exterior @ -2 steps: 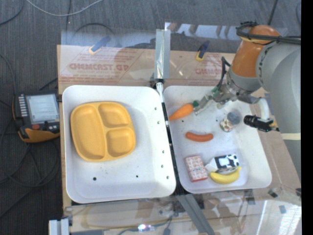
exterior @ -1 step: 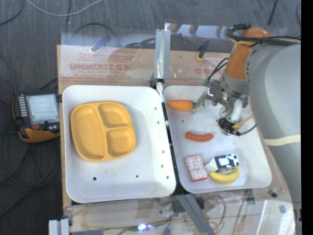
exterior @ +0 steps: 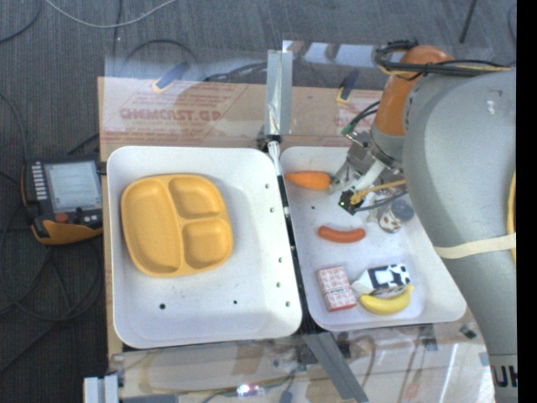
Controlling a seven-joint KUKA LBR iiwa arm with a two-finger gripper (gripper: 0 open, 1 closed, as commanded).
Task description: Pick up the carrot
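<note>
Gripper [exterior: 347, 185] sits low in the right bin [exterior: 436, 305], just right of the carrot [exterior: 308, 180] at the bin's far-left corner. Contact and grip state: can't tell. Cardboard sheet [exterior: 185, 120] behind the bins reads "CHEMCAST", red print.

A yellow tray [exterior: 176, 223] with three compartments lies in the left bin [exterior: 201, 309], toward its left side. In the right bin [exterior: 436, 305], a sausage [exterior: 341, 234] lies near the middle. A small red-patterned box [exterior: 336, 288] sits near the front edge, just beside a banana [exterior: 386, 301], and a black-and-white item [exterior: 388, 277] touches the banana from behind. A small round object [exterior: 390, 221] sits right of the sausage. A handheld pendant [exterior: 63, 200] with a screen rests on the floor left of the bins. A cardboard sheet [exterior: 176, 120] lies behind the left bin.
</note>
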